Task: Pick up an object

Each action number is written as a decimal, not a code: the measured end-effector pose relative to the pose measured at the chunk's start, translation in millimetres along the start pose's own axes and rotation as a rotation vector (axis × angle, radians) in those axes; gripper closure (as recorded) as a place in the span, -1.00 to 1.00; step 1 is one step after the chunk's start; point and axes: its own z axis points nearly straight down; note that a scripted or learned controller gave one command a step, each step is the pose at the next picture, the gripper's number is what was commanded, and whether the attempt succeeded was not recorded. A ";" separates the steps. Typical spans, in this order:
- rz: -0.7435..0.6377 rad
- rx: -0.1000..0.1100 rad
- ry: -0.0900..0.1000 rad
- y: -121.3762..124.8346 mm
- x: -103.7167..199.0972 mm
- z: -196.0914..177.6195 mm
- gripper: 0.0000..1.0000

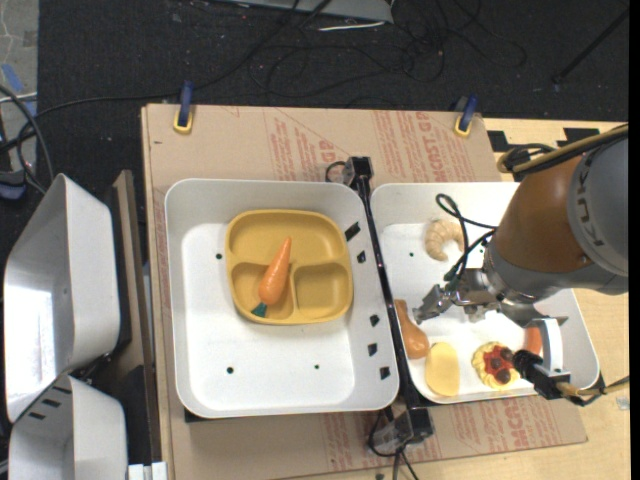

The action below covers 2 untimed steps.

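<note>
Closest to the lens stands the grey arm with its brown-orange band (545, 223), reaching in from the right over the right-hand shallow white bin (400, 208). At its end the metal pincer (428, 306) is held low over that bin's middle; whether it is released or clenched cannot be told, as its tip is small and lost in glare. No object is seen gripped in it.

Just below and left of the pincer a brown-orange sausage-shaped toy (410, 336) lies against the bin's left wall, and this is judged the likeliest thing to be picked. Beside it a pale yellow oval piece (443, 368) is found, then a red-and-yellow round toy (495, 363) and an orange-and-white piece (537, 341), the last partly covered by the arm. Above the pincer a cream lumpy toy (443, 238) rests near a black cable (452, 213).

Trouble is to be expected from the wall: a closing grasp could be blocked by it, or the sausage-shaped toy could be pushed along it and missed. The rounded toy could also be squeezed out sideways. The loose cable could be snagged as the arm is raised.

Further off, in the left-hand white bin (200, 368), an orange toy carrot (275, 271) lies in a yellow divided plastic plate (245, 233). Both bins are carried on the cardboard-covered worktop (280, 138)
</note>
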 end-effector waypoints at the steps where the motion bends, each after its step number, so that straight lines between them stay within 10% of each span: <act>1: 0.003 -0.013 -0.005 2.8 -1.9 18.8 -1.00; 2: 0.003 -0.006 -0.002 0.8 -0.1 10.7 1.00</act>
